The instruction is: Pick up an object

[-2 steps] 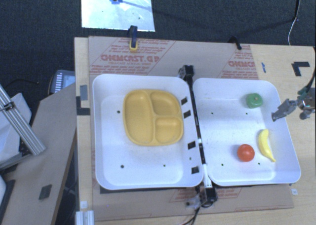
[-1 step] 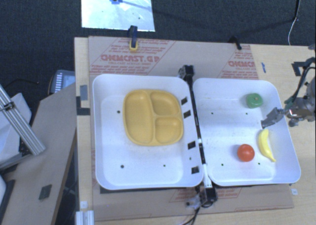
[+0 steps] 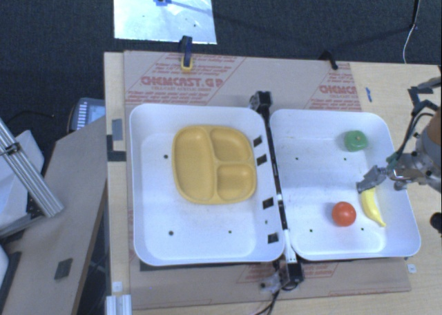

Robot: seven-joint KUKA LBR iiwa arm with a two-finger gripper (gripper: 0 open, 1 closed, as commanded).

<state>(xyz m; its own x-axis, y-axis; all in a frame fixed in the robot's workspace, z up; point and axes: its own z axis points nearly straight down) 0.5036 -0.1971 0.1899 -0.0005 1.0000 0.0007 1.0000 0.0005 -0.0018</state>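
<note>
Gripper (image 3: 368, 181) sits at 3 o'clock over the right bin (image 3: 324, 123), just above the top end of the banana (image 3: 373, 208); whether it is spread or closed cannot be told, and nothing is seen pinched in it; tomato (image 3: 344, 214) lies at 9 o'clock of the banana, just beside it; green object (image 3: 356, 141) rests at 12 o'clock of both, well apart; left bin (image 3: 148, 168) holds a yellow divided plate (image 3: 213, 164) near its centre

The pincer (image 3: 367, 181) hangs over the right bin (image 3: 324, 241), just above a banana (image 3: 373, 208).
</note>
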